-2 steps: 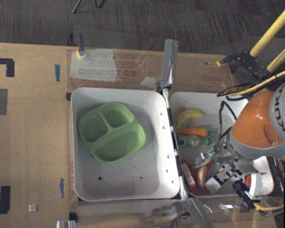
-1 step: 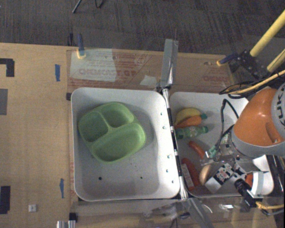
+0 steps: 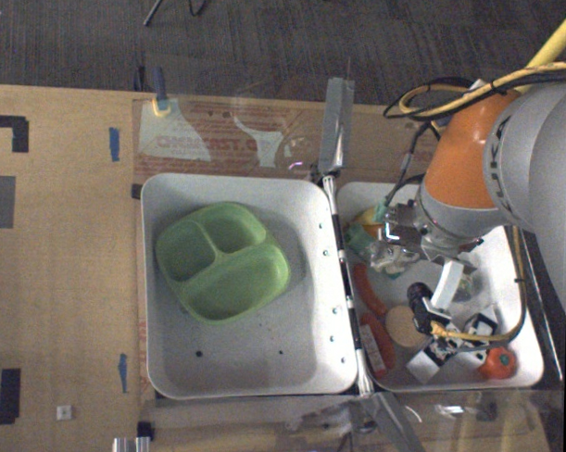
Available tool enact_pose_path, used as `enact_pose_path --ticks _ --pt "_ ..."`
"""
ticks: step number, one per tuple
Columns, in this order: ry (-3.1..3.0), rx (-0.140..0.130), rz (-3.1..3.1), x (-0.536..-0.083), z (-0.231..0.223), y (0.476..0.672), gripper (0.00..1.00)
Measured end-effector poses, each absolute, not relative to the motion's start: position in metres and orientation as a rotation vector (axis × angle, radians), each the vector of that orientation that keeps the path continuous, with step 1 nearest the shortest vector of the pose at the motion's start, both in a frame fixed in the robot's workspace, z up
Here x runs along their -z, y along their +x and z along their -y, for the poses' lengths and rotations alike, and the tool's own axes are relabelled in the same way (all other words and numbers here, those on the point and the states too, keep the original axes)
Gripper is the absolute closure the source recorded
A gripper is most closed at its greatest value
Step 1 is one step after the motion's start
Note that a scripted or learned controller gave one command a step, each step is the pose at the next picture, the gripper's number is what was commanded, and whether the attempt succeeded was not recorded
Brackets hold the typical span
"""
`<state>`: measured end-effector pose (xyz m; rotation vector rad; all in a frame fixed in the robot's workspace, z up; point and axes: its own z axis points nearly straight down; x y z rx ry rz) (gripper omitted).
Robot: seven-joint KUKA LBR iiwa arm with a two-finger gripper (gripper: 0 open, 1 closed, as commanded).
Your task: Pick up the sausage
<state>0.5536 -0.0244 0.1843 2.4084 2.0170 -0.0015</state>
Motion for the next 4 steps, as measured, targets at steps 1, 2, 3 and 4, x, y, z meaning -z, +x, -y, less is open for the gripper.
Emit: enact_pose_path --ticks 1,2,3,4 --pt "2.813 0.002 -1.397 -0.269 -0.052 0.616 1.0" --pt "3.022 0.004 -0.859 -0.333 -0.045 0.604 1.0" --pt "3.052 0.008 -0.753 -0.26 -0.082 0.607 1.0" --pt "3.093 -0.002 -0.55 -0.34 -0.122 0.62 1.0"
